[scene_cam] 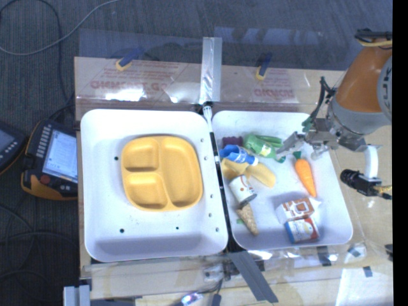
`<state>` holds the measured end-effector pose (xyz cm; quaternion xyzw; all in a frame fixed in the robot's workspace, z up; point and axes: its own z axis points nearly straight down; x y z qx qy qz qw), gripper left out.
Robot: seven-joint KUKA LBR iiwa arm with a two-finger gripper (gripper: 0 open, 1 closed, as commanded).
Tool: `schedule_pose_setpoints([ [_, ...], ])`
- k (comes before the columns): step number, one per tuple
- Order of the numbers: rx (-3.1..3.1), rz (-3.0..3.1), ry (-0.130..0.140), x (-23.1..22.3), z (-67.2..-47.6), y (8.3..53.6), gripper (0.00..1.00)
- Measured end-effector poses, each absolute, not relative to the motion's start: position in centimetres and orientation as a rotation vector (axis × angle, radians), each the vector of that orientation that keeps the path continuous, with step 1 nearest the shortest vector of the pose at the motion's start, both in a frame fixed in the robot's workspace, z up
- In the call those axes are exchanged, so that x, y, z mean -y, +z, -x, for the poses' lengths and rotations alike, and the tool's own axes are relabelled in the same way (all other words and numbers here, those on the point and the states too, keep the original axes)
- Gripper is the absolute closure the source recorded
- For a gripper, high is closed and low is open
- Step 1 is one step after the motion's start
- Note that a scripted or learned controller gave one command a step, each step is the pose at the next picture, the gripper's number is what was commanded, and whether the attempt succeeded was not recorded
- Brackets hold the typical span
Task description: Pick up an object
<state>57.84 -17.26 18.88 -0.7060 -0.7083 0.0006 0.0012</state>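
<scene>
Hovering over the right bin (341,199), claw (305,139) spread wide, gripping nothing; carrot (306,176) lies just below it, green packet (262,145) just left.

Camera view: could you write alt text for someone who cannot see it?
A grey and orange robot arm reaches into the right bin, which holds a toy carrot, a banana and small cartons. The left bin holds a yellow divided plate.

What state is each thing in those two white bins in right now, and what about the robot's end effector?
Yellow tray: flat in left bin, compartments bare.
Carrot: lying in right bin, untouched.
Banana: lying amid the clutter.
Ice cream cone: on its side.
End effector: above right bin, gripping nothing.
</scene>
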Motion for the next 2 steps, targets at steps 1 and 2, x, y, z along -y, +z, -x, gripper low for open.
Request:
schedule_pose_setpoints([
  [1, 2.288, 2.152, -0.002, 20.6, -60.2, 9.4, 0.00],
  [2, 2.502, 1.914, 0.004, 20.1, -64.7, 8.9, 0.00],
])
